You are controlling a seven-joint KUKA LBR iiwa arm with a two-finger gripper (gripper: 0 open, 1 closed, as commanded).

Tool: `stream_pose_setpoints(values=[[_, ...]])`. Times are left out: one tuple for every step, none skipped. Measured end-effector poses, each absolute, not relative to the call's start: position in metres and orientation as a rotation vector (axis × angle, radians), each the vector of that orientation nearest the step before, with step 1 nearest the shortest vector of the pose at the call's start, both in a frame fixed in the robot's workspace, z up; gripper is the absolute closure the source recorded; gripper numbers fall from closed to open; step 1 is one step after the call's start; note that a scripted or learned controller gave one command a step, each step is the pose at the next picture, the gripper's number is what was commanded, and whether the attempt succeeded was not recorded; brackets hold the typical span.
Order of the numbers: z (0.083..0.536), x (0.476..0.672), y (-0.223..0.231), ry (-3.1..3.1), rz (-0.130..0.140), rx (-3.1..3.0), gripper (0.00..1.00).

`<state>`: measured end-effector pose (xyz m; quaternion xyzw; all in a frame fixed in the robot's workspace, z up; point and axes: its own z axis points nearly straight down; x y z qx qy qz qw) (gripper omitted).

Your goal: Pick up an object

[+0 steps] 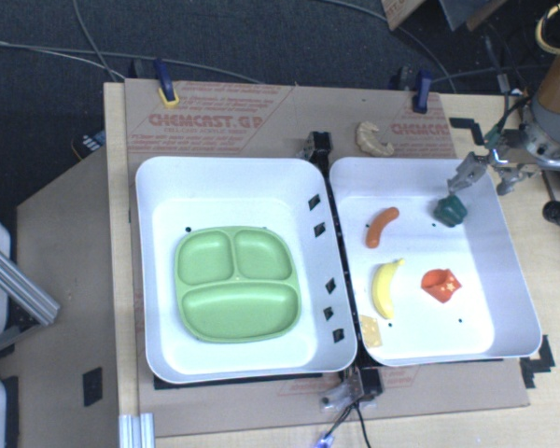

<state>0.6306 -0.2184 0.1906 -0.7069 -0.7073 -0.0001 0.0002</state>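
Gleaming smooth curved yellow banana (385,288)

Arm (553,110) cut off by the right edge.

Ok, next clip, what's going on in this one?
A robot arm reaches in from the right over the right bin, trying to pick something up. Its gripper sits at the bin's far right corner, just above a dark green object; nothing is visibly held. An orange sausage-shaped toy, a yellow banana and a red piece lie untouched in the same bin. The left bin holds a green divided plate.
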Motion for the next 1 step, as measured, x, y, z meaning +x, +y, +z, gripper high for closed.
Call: stream_pose_setpoints(values=[[0.1484,0.6312,-0.2212,-2.219,0.003,-2.218,0.0]])
